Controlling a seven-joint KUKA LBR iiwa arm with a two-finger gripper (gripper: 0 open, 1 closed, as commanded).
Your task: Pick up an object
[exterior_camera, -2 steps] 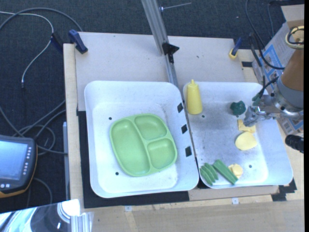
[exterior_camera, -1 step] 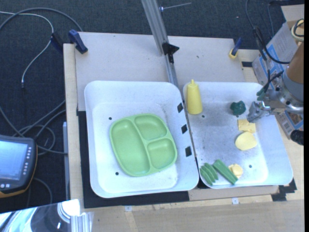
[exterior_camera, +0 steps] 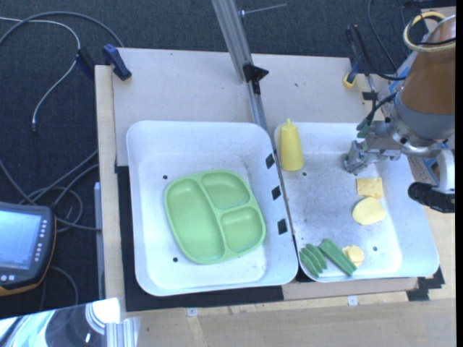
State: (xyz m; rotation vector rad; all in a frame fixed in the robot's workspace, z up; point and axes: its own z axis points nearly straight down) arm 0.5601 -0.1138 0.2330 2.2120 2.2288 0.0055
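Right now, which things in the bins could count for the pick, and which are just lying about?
For the pick, all in the right bin:
gripper
yellow bottle
yellow square piece
yellow round piece
green pods
small yellow piece

Lying about:
green divided plate in the left bin
blue clamp
handheld screen

Single fixed camera mounted above counter (exterior_camera: 188,85), aimed downward at slant. Far counter edge placed toward frame top, near edge toward bottom. Both white bins framed whole: left bin (exterior_camera: 145,150) at centre, right bin (exterior_camera: 318,201) toward right. Moderate distance kept; dark carpet and cables seen beyond counter at top and left. Arm (exterior_camera: 430,78) cropped at right edge, entering from that side. Metal pole (exterior_camera: 230,20) seen rising toward lens from top centre.
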